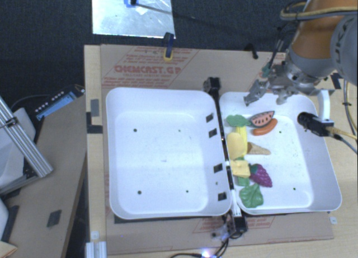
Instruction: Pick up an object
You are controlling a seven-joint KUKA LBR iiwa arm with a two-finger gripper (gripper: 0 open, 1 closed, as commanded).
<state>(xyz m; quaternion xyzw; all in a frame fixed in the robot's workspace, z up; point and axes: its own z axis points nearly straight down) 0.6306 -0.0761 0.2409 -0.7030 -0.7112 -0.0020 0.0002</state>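
Above the right bin (321,190) — seven toy foods (248,149) — gripper (265,97) hovers, fingers spread.

My arm (327,22) runs off the picture's right edge, so its upper part is cut away. My gripper (267,95) hangs over the far rim of the right bin (319,178); its fingers are too small and dark for me to read. Below my hand, toy foods overlap: the yellow pieces (239,153) partly cover one another, and the purple grapes (260,175) lie partly over a green leaf (251,195).
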